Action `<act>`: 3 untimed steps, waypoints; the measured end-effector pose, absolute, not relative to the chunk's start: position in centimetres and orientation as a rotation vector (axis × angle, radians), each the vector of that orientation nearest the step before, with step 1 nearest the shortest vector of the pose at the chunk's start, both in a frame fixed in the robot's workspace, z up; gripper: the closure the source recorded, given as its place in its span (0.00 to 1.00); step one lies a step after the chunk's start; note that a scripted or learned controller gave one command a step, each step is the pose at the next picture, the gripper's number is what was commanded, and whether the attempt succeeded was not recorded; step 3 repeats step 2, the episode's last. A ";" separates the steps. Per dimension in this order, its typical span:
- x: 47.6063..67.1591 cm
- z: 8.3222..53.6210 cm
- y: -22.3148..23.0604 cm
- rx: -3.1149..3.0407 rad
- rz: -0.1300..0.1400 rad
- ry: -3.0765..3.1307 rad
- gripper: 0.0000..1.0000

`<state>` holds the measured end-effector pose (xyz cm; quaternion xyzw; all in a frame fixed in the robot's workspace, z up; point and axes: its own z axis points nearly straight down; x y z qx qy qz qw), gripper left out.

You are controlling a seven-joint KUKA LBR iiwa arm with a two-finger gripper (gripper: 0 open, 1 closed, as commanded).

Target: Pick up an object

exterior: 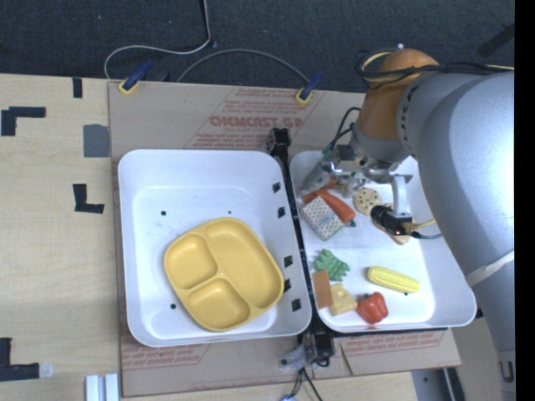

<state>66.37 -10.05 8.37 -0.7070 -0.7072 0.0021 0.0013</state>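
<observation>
The right bin (443, 299) holds several toy foods. An orange carrot (337, 208) lies against a grey checkered block (319, 217) near the bin's back left. Beside them is a speckled cookie (365, 199). My gripper (328, 176) hangs low over the back left corner of this bin, just above the carrot's upper end. The wrist body hides how it meets the carrot. Nothing is visibly lifted.
Toward the front of the right bin lie a green leafy piece (332, 265), a corn cob (393, 280), a red pepper (373, 307), a cheese wedge (342, 297) and a brown slab (322, 287). The left bin (142, 182) holds a yellow divided plate (222, 272). The big grey arm (468, 165) covers the right bin's far side.
</observation>
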 end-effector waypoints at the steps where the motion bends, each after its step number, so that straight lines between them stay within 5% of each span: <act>1: 65.7 8.4 -10.6 -2.221 0.004 -2.222 0.00; 2: 65.7 9.5 -10.5 -2.219 0.003 -2.225 1.00; 3: 65.7 9.5 -10.5 -2.219 0.003 -2.225 1.00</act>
